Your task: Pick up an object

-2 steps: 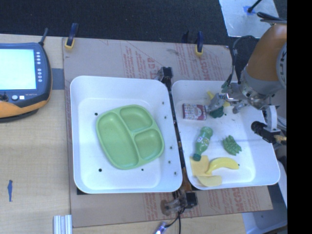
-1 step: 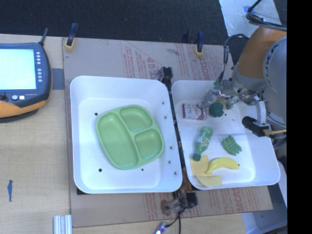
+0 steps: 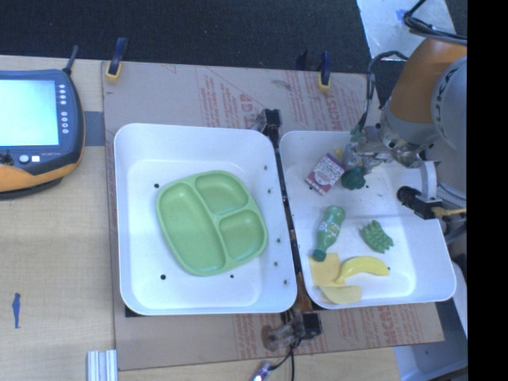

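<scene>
Claw (image 3: 355, 167) low in the right bin (image 3: 429, 288), over a dark green object (image 3: 353, 179); grip state cannot be told. Small carton (image 3: 324, 173) just beside it. Risk: carton nudged or caught alongside. Green bottle (image 3: 327, 230) nearer camera.

The grey arm (image 3: 432, 94) enters from three o'clock, its orange band at about one o'clock, wrist bent down and the gripper (image 3: 359, 161) pointing toward nine o'clock.
</scene>
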Robot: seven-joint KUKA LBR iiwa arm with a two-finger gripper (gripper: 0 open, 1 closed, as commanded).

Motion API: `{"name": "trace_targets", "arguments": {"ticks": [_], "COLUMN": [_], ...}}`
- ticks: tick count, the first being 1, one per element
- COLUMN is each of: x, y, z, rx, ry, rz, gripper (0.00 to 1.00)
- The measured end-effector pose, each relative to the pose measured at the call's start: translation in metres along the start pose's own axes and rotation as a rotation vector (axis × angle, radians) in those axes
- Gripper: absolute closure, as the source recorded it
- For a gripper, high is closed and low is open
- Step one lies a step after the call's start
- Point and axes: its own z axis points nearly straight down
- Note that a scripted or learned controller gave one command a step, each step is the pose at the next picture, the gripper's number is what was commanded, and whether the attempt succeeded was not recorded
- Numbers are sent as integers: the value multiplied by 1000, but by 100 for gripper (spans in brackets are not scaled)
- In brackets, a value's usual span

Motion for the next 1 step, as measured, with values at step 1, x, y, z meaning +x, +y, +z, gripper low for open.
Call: {"name": "trace_targets", "arguments": {"ticks": [1], "x": [69], "y": [6], "z": [-86], "rx": [2], "ry": [2], "rz": [5], "gripper": [100]}}
